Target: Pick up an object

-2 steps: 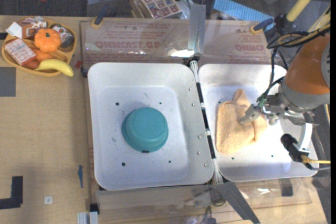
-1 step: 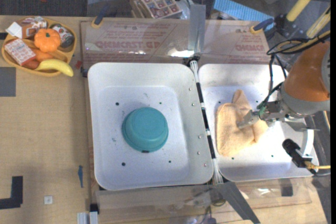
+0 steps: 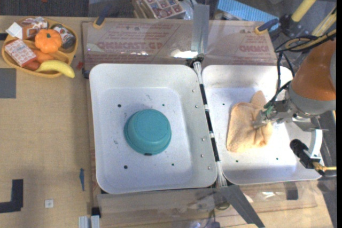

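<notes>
Separately binned: teal bowl (image 3: 148,131), tan cloth (image 3: 246,127)

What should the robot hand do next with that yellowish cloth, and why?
Probably a small lift straight up, to test the grab. The hand sits low on the right part of the crumpled cloth in the right bin, and the fabric looks bunched up toward it. I can't tell if any cloth is really caught, so a short lift would show it. The teal bowl lies in the left bin.
</notes>
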`<state>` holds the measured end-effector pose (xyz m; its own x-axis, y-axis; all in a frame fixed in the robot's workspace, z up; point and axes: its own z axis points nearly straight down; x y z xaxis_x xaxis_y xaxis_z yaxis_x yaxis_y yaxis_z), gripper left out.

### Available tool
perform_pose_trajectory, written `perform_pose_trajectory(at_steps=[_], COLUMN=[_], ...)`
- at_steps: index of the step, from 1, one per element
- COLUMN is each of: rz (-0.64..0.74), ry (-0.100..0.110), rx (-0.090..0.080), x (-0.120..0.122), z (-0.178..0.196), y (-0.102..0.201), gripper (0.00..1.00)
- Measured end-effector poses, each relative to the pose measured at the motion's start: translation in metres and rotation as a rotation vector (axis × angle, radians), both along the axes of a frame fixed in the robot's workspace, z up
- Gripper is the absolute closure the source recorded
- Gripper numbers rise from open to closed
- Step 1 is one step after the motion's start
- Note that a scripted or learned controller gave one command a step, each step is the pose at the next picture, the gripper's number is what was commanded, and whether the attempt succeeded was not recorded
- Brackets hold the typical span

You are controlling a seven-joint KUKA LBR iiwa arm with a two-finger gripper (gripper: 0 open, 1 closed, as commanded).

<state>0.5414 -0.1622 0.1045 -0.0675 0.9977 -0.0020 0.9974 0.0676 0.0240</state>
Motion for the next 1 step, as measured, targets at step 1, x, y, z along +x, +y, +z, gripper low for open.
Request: perform_pose_trajectory(at_steps=[1], rz=[0.024], ry=[0.023], rx=[-0.001], x=[0.0838], z=[0.0738], y=[0.0236], gripper=[1.00])
